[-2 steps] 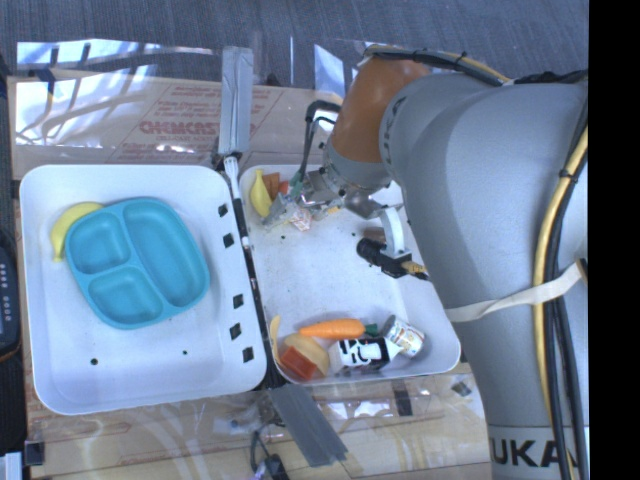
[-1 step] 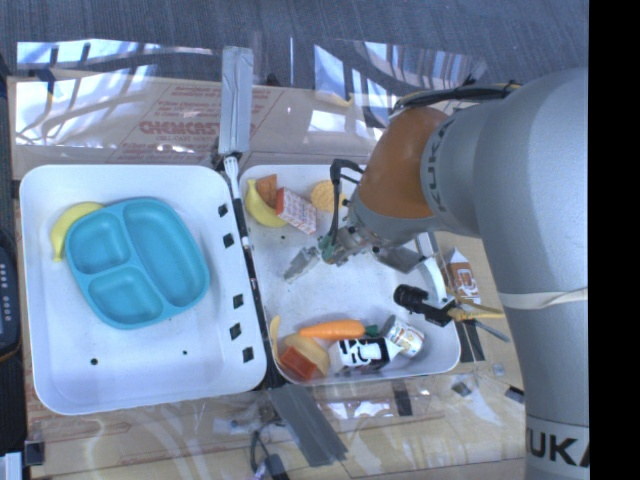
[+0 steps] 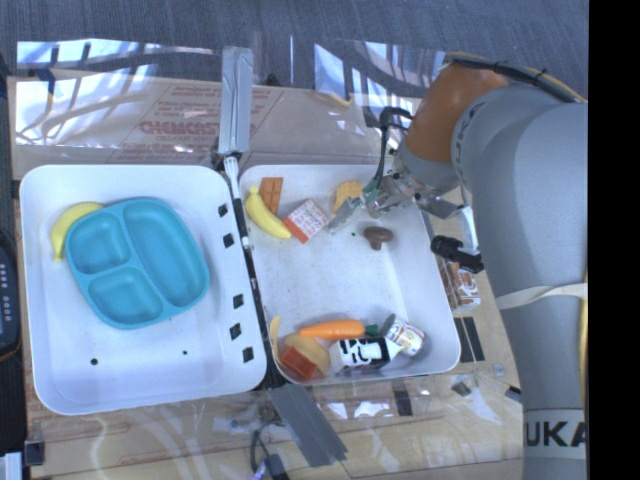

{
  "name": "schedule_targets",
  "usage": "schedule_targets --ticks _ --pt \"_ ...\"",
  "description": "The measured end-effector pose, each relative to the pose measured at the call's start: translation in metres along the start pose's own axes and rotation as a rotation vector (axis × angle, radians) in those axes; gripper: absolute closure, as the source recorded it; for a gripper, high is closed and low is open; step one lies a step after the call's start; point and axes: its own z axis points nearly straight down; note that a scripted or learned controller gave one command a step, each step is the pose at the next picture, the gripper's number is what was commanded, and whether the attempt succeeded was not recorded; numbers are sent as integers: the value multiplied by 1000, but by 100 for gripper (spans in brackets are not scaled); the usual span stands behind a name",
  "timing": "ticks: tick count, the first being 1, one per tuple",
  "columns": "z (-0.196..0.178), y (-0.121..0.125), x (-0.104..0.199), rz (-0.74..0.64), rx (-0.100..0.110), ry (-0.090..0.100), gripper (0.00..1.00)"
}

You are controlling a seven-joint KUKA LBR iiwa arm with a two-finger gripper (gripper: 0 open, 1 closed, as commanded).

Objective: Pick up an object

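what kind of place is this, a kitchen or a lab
Most likely a robotics lab bench, not a kitchen: a KUKA arm reaches over two white bins, which hold toy food like a banana and carrot.

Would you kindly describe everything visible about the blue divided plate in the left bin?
The blue divided plate looks like smooth plastic, a rounded rectangle with three recessed compartments: one long one on the right, two smaller ones on the left. It lies flat and face up on the floor of the left bin, turned at a slant. A yellow banana curves along its upper-left edge.
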Motion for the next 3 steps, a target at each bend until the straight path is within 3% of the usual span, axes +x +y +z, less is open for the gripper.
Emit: schedule_targets --ticks 1,2,3 --pt "1 6 18 185 1 5 0" --pt "1 9 26 99 2 5 0" --pt "-33 -16 58 188 -2 3 0"
